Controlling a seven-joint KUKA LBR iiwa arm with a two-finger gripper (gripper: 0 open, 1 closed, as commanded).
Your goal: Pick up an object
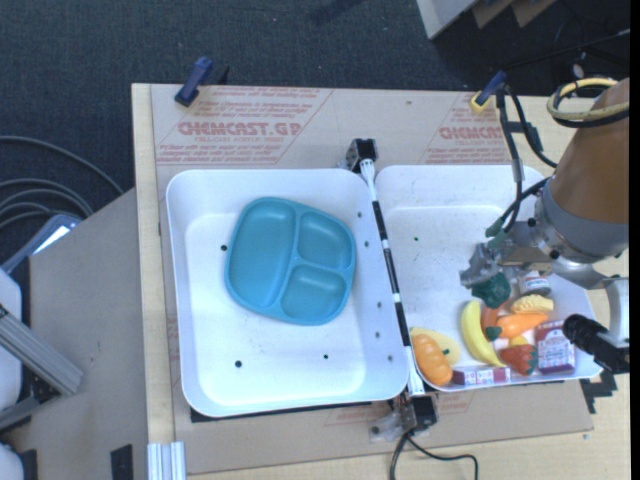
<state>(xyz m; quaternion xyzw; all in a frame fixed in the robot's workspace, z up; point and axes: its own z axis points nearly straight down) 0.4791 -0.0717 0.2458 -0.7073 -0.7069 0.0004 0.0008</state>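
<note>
A small dark-green toy object [492,291] sits at the gripper [487,273], just above the curved yellow plastic banana [473,330]; grip state unreadable.

Readable text from my side: the brown board [300,118] under the bins carries red print, "CHEMCAST G.P" at upper left above the left bin [200,368], with finer red lines above and below it, too small to read. Same red print repeats at upper right [470,133], cut off by the cable: I get "CHEMCAS" only. Small packet [478,376] at the right bin's front edge has a label strip, print illegible. Red-purple carton [553,352] beside it also has markings, unreadable.
</note>
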